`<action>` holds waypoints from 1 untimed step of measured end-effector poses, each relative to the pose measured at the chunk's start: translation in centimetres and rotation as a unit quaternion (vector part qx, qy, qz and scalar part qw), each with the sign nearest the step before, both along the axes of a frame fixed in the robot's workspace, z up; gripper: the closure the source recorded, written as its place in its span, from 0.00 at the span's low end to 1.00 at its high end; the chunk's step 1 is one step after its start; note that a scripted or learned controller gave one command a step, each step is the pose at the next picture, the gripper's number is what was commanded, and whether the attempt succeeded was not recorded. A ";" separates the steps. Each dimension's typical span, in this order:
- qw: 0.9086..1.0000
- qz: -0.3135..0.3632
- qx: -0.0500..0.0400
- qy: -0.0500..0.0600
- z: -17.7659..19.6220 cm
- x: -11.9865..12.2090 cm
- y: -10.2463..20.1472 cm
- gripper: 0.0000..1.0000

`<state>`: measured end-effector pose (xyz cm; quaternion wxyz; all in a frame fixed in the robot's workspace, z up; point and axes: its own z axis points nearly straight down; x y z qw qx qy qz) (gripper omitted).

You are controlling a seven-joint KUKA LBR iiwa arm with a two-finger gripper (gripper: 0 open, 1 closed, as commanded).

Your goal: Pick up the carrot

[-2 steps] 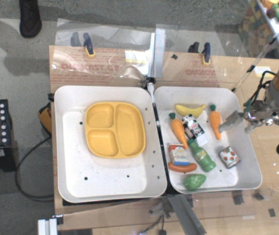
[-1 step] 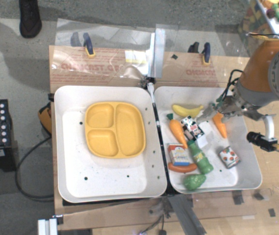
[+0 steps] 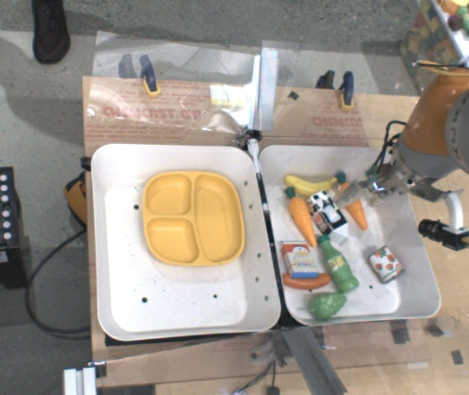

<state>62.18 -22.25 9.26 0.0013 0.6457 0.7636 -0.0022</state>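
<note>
Presently on the bench: two shallow white bins side by side. Left bin (image 3: 119,303): holds one yellow divided plate (image 3: 193,218) with three compartments, lying flat near the bin's middle. Right bin (image 3: 420,295): holds a cluster of toy foods. Item, carrot (image 3: 302,218): orange, lying flat at a slant in the bin's upper left part, its green stem end toward the far left, just below a yellow banana (image 3: 310,184) and just left of a small black-and-white object (image 3: 327,210). Item, second orange piece (image 3: 356,213), carrot-like, lying just right of that black-and-white object. Item, small red and white box (image 3: 300,262), lying below the carrot. Item, sausage-like red-orange piece (image 3: 307,282), along the box's near edge and touching it. Item, green bottle (image 3: 336,267), lying just right of the box. Item, green leafy vegetable (image 3: 327,304), at the bin's near edge below the bottle. Item, small pack with red spots (image 3: 385,264), set apart toward the bin's right side. Arm (image 3: 440,130): grey with orange band, entering from the right above the right bin's far right corner. Gripper (image 3: 374,183): low over the bin's upper right area, close to the second orange piece and apart from the carrot; whether its jaws are open or closed cannot be told.
</note>
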 end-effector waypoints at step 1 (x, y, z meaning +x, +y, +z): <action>1.000 -0.001 -0.001 0.000 1.0 0.0 -0.1 1.00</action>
